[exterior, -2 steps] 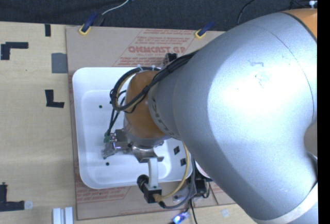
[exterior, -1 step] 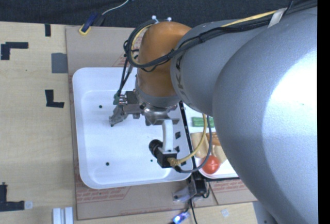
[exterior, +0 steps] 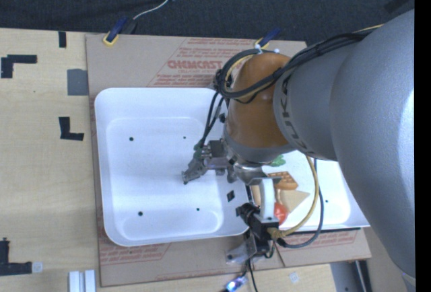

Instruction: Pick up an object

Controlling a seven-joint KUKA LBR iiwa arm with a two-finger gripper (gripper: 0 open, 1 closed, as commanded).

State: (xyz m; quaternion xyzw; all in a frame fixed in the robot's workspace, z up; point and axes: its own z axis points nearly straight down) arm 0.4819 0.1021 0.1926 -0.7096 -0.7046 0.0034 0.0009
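Left bin [exterior: 121,149]: gripper [exterior: 192,173] above its right half. Right bin [exterior: 337,206]: small objects [exterior: 286,193] inside, partly beneath the arm [exterior: 323,109].

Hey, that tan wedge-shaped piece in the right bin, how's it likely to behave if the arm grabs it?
The tan wedge looks solid with flat faces, so probably stiff and unlikely to roll. Its sloped sides might let it slip out of a pinch. It lies crowded among other small items under the arm, so a push would likely shove the neighbours too.
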